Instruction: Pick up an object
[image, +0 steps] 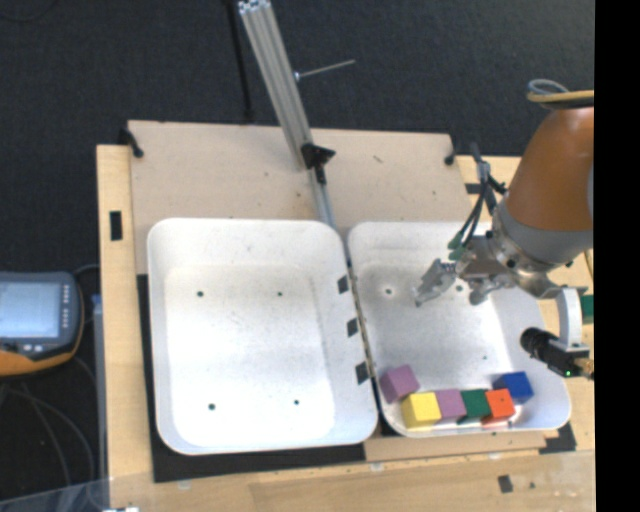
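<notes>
Purple block (399, 381), small, tilted cube

Coloured blocks (455, 402) along right bin's (400, 250) near wall

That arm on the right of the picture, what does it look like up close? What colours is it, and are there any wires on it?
The arm is a thick rounded body, glossy orange on top with a grey section below. At its end sits a small gripper of dull grey metal parts. Thin dark and green cables run down its side toward the gripper. A pale cable loops at the top edge. No markings can be read.
</notes>
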